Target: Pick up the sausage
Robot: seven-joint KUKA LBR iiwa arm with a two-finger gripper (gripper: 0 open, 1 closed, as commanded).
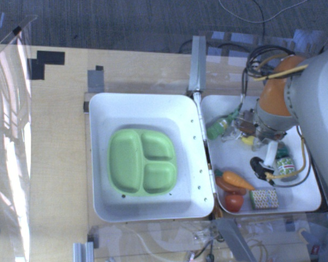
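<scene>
The sausage [225, 185], a short red-brown piece, lies near the front left corner of the right bin [300, 201]. It is tucked under the near side of an orange carrot [238, 179]. My gripper [242, 129] is down in the back left part of that bin, well behind the sausage. It sits between a green object [218, 127] and a small yellow piece [247, 141]. The wrist and its orange band [274, 98] cover the gripper from above.
A red tomato [233, 202] and a patterned block [264, 198] lie at the front of the right bin. A green-labelled can [285, 165] is at its right side. The left bin [98, 146] holds a green divided plate [142, 160].
</scene>
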